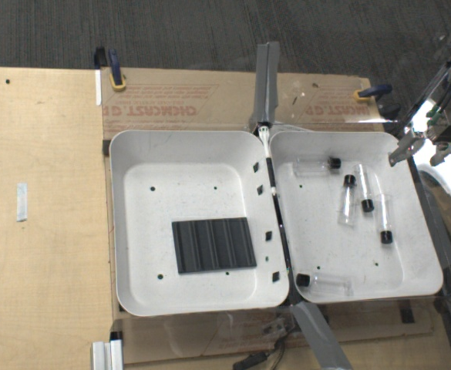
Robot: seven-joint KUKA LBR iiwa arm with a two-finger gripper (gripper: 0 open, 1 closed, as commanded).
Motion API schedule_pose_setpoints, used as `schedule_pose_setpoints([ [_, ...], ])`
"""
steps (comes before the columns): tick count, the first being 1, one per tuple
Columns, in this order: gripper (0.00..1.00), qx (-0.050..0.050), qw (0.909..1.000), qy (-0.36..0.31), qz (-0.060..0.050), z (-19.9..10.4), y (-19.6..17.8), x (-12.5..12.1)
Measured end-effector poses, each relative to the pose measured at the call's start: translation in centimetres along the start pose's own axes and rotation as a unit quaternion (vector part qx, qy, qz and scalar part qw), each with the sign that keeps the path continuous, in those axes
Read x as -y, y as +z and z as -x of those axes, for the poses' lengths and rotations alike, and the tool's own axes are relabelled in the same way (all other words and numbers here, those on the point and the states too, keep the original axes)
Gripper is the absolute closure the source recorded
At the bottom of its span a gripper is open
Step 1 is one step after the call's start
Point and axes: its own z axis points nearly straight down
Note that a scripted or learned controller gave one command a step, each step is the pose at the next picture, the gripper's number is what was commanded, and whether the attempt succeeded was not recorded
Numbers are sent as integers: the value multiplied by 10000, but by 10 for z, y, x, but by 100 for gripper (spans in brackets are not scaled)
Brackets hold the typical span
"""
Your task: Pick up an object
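Note:
Several clear tubes with black caps lie in the right bin (433,272). One tube (315,166) is near the bin's back, three lie close together around the middle (364,199), and one (329,284) rests at the front left corner. A black ribbed rectangular pad (213,244) lies flat in the left bin (119,206). My gripper (422,156) hangs over the back right corner of the right bin, above its rim. Its two fingers (401,153) stand apart, open, with nothing between them. The nearest tubes are to its left and lower in the view.
A grey divider bar (266,83) runs between the bins at the back. Blue and orange clamps (113,69) (371,93) hold the cardboard sheet behind the bins. A wide wooden surface (40,206) stretches to the left.

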Motion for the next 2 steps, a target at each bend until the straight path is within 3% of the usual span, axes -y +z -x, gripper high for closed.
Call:
schedule_pose_setpoints([
  [1,0,3,9995,-317,6,13,101,-44],
  [2,0,6,9981,-612,16,-23,133,-72],
])
